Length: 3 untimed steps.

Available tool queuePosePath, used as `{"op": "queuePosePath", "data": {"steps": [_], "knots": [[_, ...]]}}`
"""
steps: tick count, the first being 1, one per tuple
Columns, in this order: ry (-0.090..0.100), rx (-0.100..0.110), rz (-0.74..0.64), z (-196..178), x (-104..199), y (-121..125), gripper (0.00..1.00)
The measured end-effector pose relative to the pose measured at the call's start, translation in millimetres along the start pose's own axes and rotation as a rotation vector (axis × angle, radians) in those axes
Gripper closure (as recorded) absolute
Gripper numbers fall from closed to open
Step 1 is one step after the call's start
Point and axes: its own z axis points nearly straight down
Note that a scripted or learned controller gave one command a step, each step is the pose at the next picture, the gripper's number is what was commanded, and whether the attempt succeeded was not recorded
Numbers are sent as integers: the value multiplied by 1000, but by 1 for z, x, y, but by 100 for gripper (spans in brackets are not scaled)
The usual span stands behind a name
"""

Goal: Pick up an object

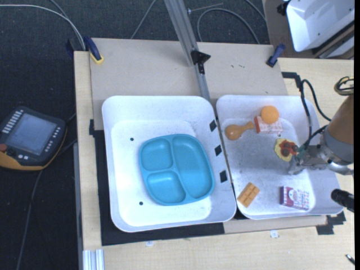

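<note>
The right bin (264,193) holds several small objects. An orange ball (270,114) lies at the back beside a small red and white box (269,127). Left of them is a tan wooden piece (238,131). A yellow and red object (285,148) lies near the bin's right side. An orange cracker-like block (248,193) and a maroon packet (294,197) sit near the front wall. My gripper (297,163) is low over the bin floor, just right of and below the yellow and red object, close to it. I see nothing held in it.
The left bin (121,151) carries a blue divided plate (176,169). The arm (340,134) comes in over the right bin's right wall. A metal post (185,32) rises behind the bins, and a handheld pendant (28,136) lies at far left.
</note>
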Motion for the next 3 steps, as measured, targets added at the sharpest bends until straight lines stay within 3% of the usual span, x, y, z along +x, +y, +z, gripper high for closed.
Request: {"op": "queuePosePath", "data": {"steps": [2,3], "knots": [[2,1,-3,-102,7,19,100],[4,5,-2,-115,7,20,100]]}}
